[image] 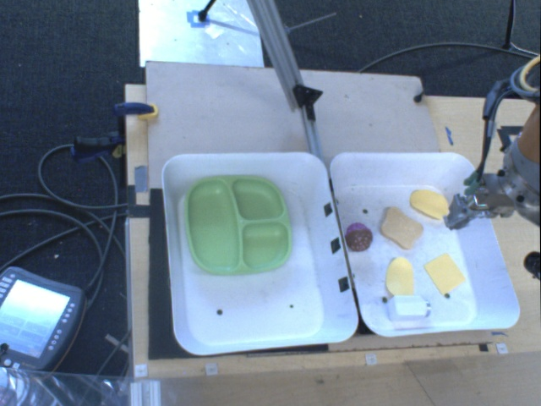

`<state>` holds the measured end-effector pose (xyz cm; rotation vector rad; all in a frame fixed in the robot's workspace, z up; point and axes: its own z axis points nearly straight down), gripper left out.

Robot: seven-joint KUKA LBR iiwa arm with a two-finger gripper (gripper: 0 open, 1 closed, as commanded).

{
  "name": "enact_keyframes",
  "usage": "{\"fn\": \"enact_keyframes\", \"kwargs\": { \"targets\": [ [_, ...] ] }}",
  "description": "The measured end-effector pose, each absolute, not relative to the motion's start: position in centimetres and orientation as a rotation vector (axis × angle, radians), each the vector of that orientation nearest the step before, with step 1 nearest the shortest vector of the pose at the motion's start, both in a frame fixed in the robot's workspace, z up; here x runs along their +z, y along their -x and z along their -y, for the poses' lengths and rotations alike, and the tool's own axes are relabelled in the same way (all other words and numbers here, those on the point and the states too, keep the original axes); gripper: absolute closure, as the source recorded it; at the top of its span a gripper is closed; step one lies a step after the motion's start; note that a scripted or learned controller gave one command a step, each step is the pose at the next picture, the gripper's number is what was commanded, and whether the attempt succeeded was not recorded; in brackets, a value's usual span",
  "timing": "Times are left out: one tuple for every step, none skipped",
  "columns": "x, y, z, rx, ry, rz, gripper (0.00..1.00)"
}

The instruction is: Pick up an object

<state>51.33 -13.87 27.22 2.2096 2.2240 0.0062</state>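
Currently the pincer (461,210) hangs over the right edge of the right bin (499,311), arm coming in from the right; whether its tips are spread or pressed together I cannot tell, too small and blurred, and nothing is visibly pinched between them

Task things, all in the right bin: a yellow oval piece (429,203) just to the pincer's left, close, touching or not I cannot tell; a tan bread-like piece (401,227) a bit further left and below; a yellow square slice (444,272) below the pincer; a yellow rounded piece (400,276) down-left; a small white block (409,306) further down, near the bin's front wall; a dark purple round piece (358,238) well off to the left. The left bin (254,328), far left of the pincer, holds a green divided plate (237,225)

Likely target: the yellow oval, being nearest

Risks: flat low pieces could slip out or get pushed instead of gripped; a descent at this spot may miss the oval or only clip its edge, nudging it toward the bread-like piece; the bin wall is close on the right, so the tips could strike the rim; closing too high grabs air
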Motion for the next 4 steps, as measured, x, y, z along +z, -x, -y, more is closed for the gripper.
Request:
{"fn": "enact_keyframes", "kwargs": {
  "targets": [
    [26.4, -52.6, 8.7, 0.004, -2.21, -2.233, 1.0],
    [25.6, -53.2, 4.3, 0.003, -2.211, -2.233, 1.0],
    [24.9, -52.8, -0.1, 0.003, -2.211, -2.233, 1.0],
    [23.3, -53.0, -5.3, 0.001, -2.211, -2.235, 1.0]
  ]
}}
